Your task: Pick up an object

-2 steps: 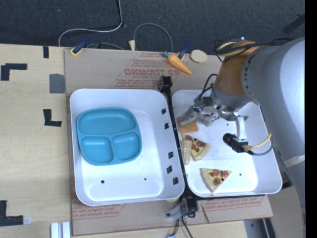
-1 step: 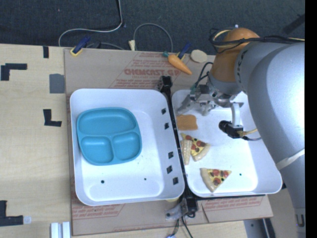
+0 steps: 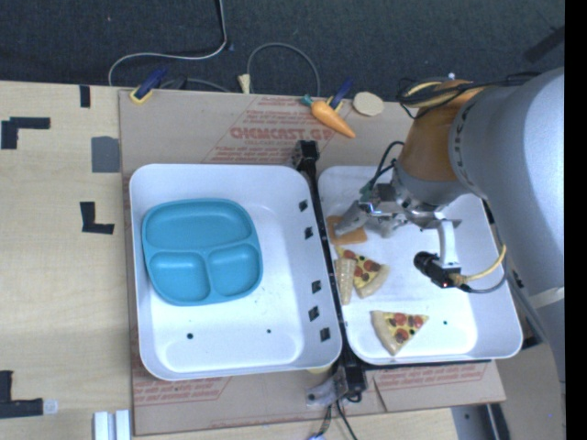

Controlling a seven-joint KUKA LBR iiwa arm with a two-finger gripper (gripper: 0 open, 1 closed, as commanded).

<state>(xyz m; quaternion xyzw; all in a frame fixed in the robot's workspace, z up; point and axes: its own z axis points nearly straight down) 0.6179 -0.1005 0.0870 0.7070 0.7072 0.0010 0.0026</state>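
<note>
A light wooden bench (image 3: 55,273) bears two white bins (image 3: 229,337); whether the arm's fingers (image 3: 353,216) are spread, I cannot tell.

Right bin (image 3: 477,337): two toy pizza slices lying flat. One (image 3: 365,274) sits near the bin's left wall, tip toward the centre. The other (image 3: 396,326) lies nearer the front edge, tip pointing right. An orange-brown piece (image 3: 348,231) lies by the left wall, partly under the tool; shape unclear.
</note>
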